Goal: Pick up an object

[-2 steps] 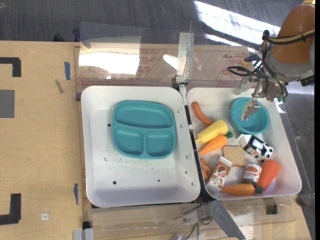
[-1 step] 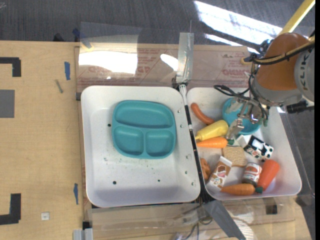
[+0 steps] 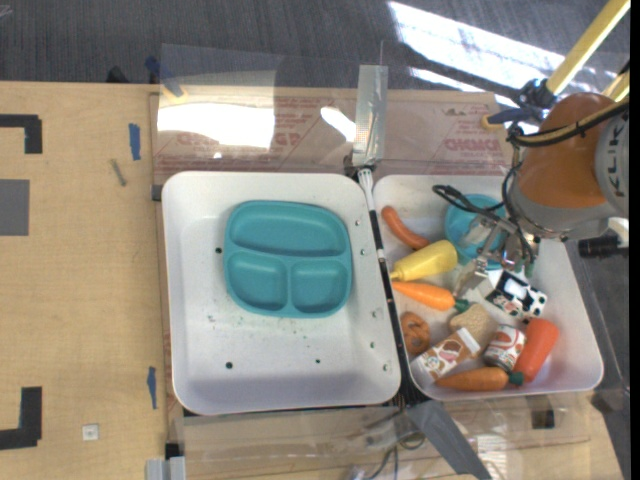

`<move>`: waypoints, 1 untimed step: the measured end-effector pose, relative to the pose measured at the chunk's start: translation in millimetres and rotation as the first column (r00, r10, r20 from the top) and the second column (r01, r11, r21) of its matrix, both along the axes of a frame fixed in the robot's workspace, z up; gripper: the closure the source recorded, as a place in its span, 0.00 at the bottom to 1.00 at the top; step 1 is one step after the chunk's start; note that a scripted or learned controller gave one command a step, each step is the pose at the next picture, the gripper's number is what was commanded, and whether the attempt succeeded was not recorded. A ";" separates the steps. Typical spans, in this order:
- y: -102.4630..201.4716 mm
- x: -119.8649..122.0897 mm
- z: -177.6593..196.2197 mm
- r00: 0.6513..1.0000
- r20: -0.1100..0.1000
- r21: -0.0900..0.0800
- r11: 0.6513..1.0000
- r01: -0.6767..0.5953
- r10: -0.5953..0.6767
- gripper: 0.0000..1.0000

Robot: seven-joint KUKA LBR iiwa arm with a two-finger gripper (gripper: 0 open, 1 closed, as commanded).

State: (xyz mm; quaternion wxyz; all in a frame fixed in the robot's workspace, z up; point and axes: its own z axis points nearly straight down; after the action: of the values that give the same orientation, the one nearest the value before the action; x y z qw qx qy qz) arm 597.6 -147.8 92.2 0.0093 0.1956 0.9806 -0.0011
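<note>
- My gripper (image 3: 497,258) hangs low over the right bin (image 3: 585,368), above the middle of the toy-food pile, with the orange-banded wrist (image 3: 560,163) directly over it.
- I cannot tell how my tool is set; the wrist and cables hide that part, and nothing is visibly pinched.
- Candidates to pick lie crowded together: a yellow squash-like piece (image 3: 425,262), an orange carrot (image 3: 428,294) just beneath it, a black-and-white patterned toy (image 3: 518,294) beside my gripper, a red-orange pepper-like piece (image 3: 540,346), a small carton (image 3: 450,352) and a sausage-like piece (image 3: 403,228) near the divider.
- A teal cup-like object (image 3: 468,216) sits just behind my gripper.
- The left bin (image 3: 190,298) holds a teal divided plate (image 3: 290,258), well apart from my reach.
- Risk: the pieces touch or overlap, so closing here could catch two at once or wedge against a neighbour.
- Risk: rounded, smooth toys like the carrot may squirt out sideways if I grip off-centre.
- Risk: coming down blind may push items aside rather than straddle one.
</note>
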 end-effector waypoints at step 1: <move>-2.4 -16.2 -0.7 0.987 0.000 0.006 0.987 0.162 -0.162 0.00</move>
State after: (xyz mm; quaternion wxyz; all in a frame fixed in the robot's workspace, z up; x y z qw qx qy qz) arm 581.4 -150.2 91.5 0.0089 0.2745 0.9615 0.0013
